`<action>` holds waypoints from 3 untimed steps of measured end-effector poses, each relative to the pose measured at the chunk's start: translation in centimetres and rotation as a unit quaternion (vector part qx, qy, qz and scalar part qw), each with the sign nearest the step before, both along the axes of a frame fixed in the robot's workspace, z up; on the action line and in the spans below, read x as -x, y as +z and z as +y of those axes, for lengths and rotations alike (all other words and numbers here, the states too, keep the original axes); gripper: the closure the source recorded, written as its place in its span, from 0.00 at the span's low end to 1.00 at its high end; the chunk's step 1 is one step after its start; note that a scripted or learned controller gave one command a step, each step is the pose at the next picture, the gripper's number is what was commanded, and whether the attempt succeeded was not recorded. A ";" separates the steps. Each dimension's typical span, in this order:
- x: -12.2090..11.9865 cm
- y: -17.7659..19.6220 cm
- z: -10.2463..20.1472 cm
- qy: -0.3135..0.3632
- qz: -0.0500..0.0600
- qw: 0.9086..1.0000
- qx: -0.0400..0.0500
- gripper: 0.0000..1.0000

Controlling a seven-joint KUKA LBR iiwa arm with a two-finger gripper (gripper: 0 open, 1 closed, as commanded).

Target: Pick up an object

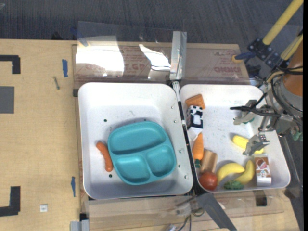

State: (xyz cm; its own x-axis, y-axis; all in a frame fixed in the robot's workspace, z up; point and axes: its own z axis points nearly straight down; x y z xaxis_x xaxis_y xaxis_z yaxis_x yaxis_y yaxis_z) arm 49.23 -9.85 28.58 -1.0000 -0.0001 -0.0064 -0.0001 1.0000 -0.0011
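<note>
Your pick isn't made yet: the two-finger gripper (pixel 255 145) hangs low in the right-hand white bin (pixel 226 93), and whether it's apart or clamped I cannot tell. The small yellow lemon-shaped toy (pixel 240 141) lies just left of it, apparently unlifted; lifting remains.

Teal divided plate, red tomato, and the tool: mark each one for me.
teal divided plate (pixel 126 139): camera view, left bin, on the floor of its large upper compartment.
red tomato (pixel 208 180): camera view, right bin's near edge, on its round top.
tool (pixel 254 147): camera view, over the right bin, between its fingertips.
</note>
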 end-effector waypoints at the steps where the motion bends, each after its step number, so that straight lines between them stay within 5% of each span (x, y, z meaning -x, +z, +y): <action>1: -0.2 -8.5 -4.0 0.044 0.004 0.999 -0.001 0.00; 2: -0.8 -17.2 -12.1 0.087 -0.003 0.996 -0.001 0.00; 3: -10.9 -19.7 -11.7 0.153 -0.003 0.988 -0.003 0.00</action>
